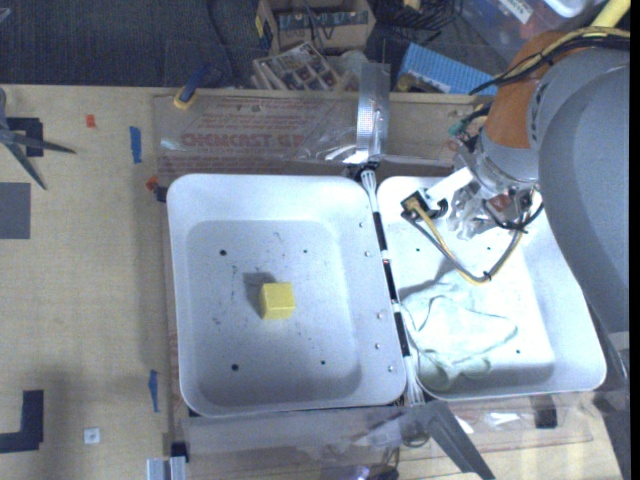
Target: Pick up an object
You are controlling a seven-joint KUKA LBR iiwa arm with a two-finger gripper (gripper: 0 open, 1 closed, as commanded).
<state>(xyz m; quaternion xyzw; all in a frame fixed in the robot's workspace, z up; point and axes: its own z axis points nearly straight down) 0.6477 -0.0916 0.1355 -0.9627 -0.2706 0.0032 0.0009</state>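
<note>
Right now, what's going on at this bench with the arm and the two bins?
A grey robot arm reaches in from the right, its end effector hovering over the right bin, above some pale crumpled material. A yellow block sits alone in the left bin, untouched. Nothing has visibly been picked up yet.

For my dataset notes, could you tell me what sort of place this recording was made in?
Most likely a robotics lab or workshop: a wooden bench bears two white bins, a grey robot arm reaches over the right one, and cluttered boxes and cables sit behind.
</note>
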